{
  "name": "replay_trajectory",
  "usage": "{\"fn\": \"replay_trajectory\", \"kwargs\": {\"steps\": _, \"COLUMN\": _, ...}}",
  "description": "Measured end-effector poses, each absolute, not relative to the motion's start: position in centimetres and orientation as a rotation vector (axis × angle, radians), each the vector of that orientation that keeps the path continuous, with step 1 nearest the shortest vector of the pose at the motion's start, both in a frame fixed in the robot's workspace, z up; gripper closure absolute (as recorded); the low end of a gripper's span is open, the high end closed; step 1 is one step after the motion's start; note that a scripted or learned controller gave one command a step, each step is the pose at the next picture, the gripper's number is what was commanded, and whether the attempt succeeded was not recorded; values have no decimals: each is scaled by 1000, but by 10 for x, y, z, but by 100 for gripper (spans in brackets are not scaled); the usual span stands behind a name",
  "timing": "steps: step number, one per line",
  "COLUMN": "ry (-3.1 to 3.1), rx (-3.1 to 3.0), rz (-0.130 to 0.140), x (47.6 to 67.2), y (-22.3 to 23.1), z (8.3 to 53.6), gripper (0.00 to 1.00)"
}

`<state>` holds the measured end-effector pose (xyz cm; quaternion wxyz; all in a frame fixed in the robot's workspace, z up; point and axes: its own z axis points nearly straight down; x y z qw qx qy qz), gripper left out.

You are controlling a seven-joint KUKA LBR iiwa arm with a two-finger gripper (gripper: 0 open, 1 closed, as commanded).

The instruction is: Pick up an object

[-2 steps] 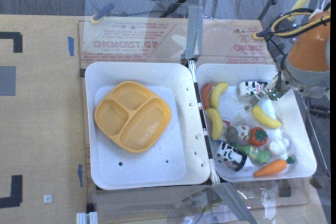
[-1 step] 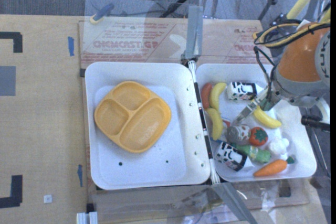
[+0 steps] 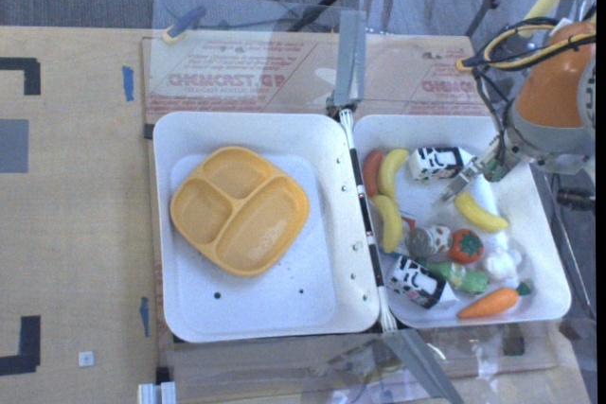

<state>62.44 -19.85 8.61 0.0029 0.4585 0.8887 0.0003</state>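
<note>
Gripper (image 3: 466,177) low over right bin (image 3: 554,237) near its far wall, finger spread unclear, just beside banana (image 3: 480,212) and cow toy (image 3: 437,162); toys crowding near edge.

right bin (image 3: 554,232) crowded, left bin (image 3: 189,298) margins open

A yellow-orange divided plate (image 3: 240,209) lies in the white left bin (image 3: 180,298). The white right bin (image 3: 552,232) holds yellow bananas (image 3: 481,212), a red tomato (image 3: 465,246), an orange carrot (image 3: 489,303) and black-and-white cow-patterned toys (image 3: 417,281). The desk (image 3: 76,232) is pale wood with blue tape marks (image 3: 128,82).
</note>
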Motion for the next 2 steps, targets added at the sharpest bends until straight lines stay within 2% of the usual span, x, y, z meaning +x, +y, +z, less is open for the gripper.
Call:
{"fn": "replay_trajectory", "kwargs": {"steps": 1, "ry": 2781, "rx": 1433, "rz": 3, "x": 626, "y": -198, "z": 98, "gripper": 100}}
{"fn": "replay_trajectory", "kwargs": {"steps": 2, "ry": 2673, "rx": 1641, "rz": 2, "x": 640, "y": -142, "z": 189, "gripper": 100}}
